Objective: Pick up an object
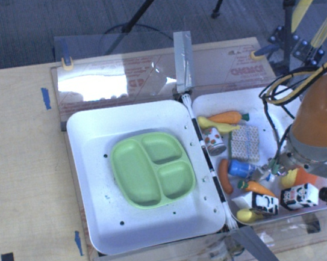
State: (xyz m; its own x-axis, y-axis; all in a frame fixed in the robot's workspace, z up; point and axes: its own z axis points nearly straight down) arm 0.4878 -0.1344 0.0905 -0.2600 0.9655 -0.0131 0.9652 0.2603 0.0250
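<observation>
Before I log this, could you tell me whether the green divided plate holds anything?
Empty: all three compartments of the green divided plate show bare green plastic; it lies flat in the left white bin.

The left bin [90, 168] is white and carries a light green divided plate [152, 170]. In the right bin [271, 118], also white, there is an orange toy carrot [225, 117] with a green top, a yellow banana [219, 126], a grey checked cloth [244, 143], a blue cylinder [240, 168], and two black-and-white cow figures [283, 199]. The arm [319, 115] is grey with an orange band. The desk [21, 178] is pale wood with black marks and blue tape.
</observation>
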